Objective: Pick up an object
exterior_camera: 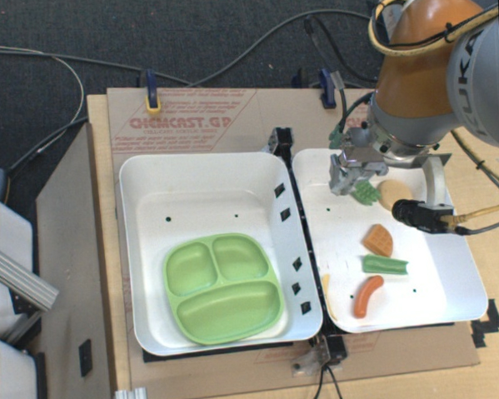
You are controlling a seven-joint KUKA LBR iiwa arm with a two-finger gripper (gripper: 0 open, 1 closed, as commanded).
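Holding green plate (225, 288), left bin (143, 242) (toy food opposite)

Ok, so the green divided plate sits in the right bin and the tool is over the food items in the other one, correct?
Not quite: the green divided plate lies in the left bin, as the camera view shows. The rest holds: the tool is over the other bin, at its far end, where the food items are, beside a green piece.

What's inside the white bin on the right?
In the right bin: an orange piece, a green bean, a sausage and a green toy partly covered by the gripper.
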